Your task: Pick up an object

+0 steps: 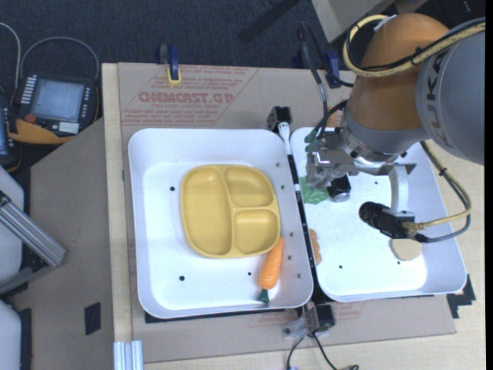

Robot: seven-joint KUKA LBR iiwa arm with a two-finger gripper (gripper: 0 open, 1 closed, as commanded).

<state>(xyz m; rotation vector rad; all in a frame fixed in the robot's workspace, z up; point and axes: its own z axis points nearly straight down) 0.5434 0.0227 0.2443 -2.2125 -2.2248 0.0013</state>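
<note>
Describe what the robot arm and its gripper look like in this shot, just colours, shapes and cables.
The arm is bulky and rounded: a grey shell with a glossy orange band above the wrist. A yellow-and-black cable loops over the orange part, and a thin tan cable trails down its side. The gripper is a compact silver and black metal assembly.

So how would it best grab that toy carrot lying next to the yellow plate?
Probably from straight above, fingers closing across the orange middle of the carrot. It lies flat and slanted, green tip toward the bin's near wall, and its upper end touches the yellow plate, so the thicker mid-body offers the most room.
</note>
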